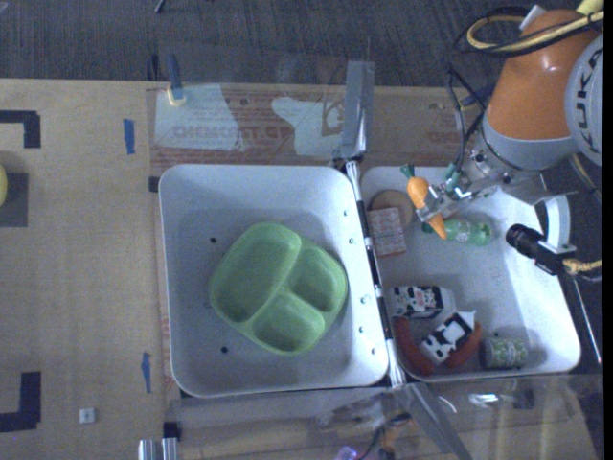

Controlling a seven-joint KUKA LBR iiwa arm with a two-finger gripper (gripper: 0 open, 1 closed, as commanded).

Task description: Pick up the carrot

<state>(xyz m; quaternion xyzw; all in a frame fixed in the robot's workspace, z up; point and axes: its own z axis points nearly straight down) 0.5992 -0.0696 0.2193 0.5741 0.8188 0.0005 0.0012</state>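
The carrot [419,192], orange with a small green top, lies at a slant near the back left of the right bin [536,300]. My gripper [441,202] reaches in from the right and crosses the carrot's middle. Orange shows on both sides of its fingers, which look closed around the carrot. The carrot's lower tip pokes out beside a green bottle [467,230]. I cannot tell whether the carrot is lifted off the bin floor.
The right bin also holds a brown round piece [388,201], a pinkish box [387,232], a cow-print carton [419,301], a second one [448,335] on a red dish [412,345], and a can [505,352]. A green divided plate [280,286] sits in the left bin [182,257].
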